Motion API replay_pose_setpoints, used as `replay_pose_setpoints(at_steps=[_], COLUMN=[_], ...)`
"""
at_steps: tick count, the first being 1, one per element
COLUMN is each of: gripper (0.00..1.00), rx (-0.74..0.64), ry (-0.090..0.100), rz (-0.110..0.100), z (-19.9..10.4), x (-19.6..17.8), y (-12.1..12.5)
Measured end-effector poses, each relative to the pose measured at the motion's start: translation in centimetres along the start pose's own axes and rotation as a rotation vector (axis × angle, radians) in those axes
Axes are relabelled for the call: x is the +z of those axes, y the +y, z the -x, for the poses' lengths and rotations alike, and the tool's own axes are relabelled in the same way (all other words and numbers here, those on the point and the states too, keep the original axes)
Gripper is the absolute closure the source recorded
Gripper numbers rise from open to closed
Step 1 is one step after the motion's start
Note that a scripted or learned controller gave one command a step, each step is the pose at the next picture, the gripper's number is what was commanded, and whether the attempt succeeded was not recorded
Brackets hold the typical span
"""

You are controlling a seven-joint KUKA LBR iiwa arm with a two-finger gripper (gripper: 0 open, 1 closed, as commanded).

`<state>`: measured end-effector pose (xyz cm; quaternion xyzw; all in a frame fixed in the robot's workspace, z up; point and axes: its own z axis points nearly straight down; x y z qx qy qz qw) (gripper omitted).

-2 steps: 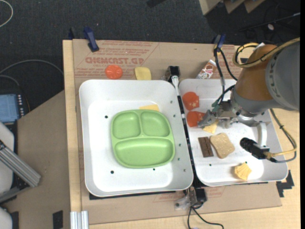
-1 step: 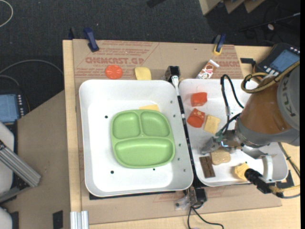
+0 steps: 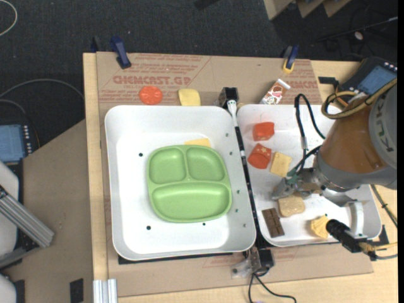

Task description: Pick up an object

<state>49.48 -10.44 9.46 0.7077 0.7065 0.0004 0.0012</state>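
Note:
My gripper [image 3: 291, 185] reaches into the right bin [image 3: 353, 232] from the right, low over its middle. Just below its tip lies a tan biscuit-like piece [image 3: 292, 206]. A pale yellow block [image 3: 280, 163] and a red block [image 3: 259, 156] sit just up and left of it. Another red block [image 3: 264, 131] lies further back. A brown chocolate bar [image 3: 273, 221] rests near the front left of the bin, and a yellow piece [image 3: 320, 226] lies at the front right. Nothing shows between the fingers.
The left bin [image 3: 126, 169] holds a green divided plate [image 3: 188, 183] with a pale yellow piece [image 3: 198, 142] at its far edge. On the board behind the bins lie an orange round piece [image 3: 150, 95], a yellow piece [image 3: 189, 97] and a small wrapper [image 3: 275, 93]. Cables [image 3: 303, 125] loop over the right bin.

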Motion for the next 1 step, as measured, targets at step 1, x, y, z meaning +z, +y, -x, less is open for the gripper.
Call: replay_pose_setpoints(at_steps=[1], gripper=[1.0], rx=[-0.012], ry=[0.001], rz=[0.014], z=[-6.06], x=[-9.65], y=[7.67])
